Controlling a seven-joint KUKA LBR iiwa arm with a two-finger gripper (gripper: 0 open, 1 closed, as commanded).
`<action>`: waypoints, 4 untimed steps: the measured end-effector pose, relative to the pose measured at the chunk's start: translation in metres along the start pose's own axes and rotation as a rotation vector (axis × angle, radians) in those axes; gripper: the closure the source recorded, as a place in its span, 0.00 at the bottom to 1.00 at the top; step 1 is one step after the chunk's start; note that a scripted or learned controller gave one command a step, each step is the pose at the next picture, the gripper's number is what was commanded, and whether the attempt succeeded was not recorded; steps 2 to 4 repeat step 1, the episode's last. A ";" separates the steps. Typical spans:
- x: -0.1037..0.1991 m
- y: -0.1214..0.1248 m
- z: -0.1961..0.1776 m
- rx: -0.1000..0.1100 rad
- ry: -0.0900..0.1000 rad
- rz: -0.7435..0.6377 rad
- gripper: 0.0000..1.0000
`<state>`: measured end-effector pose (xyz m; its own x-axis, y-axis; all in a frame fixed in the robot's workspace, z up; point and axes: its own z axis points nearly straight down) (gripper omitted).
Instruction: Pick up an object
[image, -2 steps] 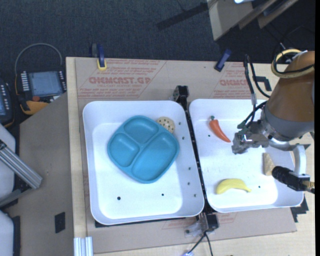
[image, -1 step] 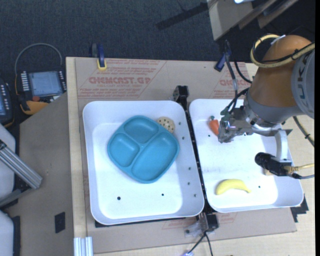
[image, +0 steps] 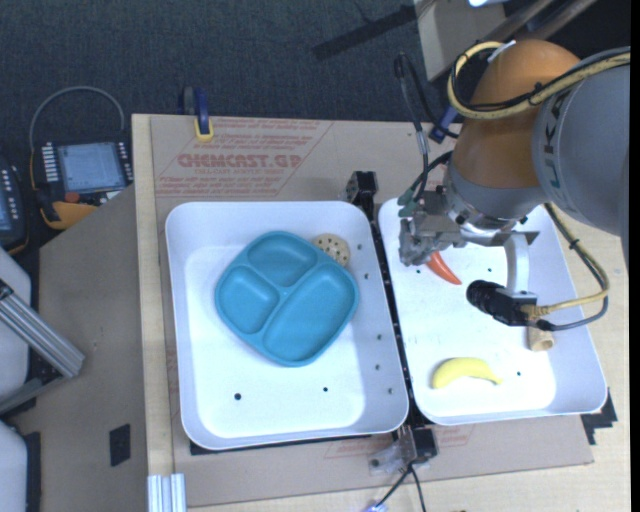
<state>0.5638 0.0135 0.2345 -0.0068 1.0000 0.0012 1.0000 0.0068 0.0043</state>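
Ok so the arm (image: 520, 110) is coming in from the right, and the gripper (image: 418, 248) is sitting low over the right bin (image: 560, 388), up by its top-left corner, close to the wall btwn the two bins. Honestly can't tell if the gripper is apart or together from this angle, since the wrist is blocking most of it.

Obj closest to it is a small orange piece (image: 445, 267), looks like a carrot or pepper tbh. It's lying on the bin floor at a slant, just beside the gripper on the lower-right side, w/ its upper end tucked right under the gripper body. Can't say whether they're touching, and nothing is showing it as being gripped.

Other stuff in the same bin:
- a banana (image: 463, 373) is lying flat near the front edge, well apart from the gripper
- a tan block (image: 541, 340) is sitting over on the right side, between the banana and the far wall

The left bin (image: 270, 400) is holding a blue plate (image: 288, 298) w/ three compartments, sitting roughly in the middle and turned at an angle. A cookie (image: 330, 245) is peeking out from behind the plate's top-right edge, partly hidden by it.

Both bins are resting on the desk (image: 150, 250), which is showing some red print along the back. A yellow clamp (image: 203, 122) is gripping the back edge of the desk.
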 end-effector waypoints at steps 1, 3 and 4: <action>0.044 0.023 -0.006 0.000 0.000 0.001 1.00; 0.044 0.023 -0.006 0.000 0.000 0.001 1.00; 0.044 0.023 -0.006 0.000 0.000 0.001 1.00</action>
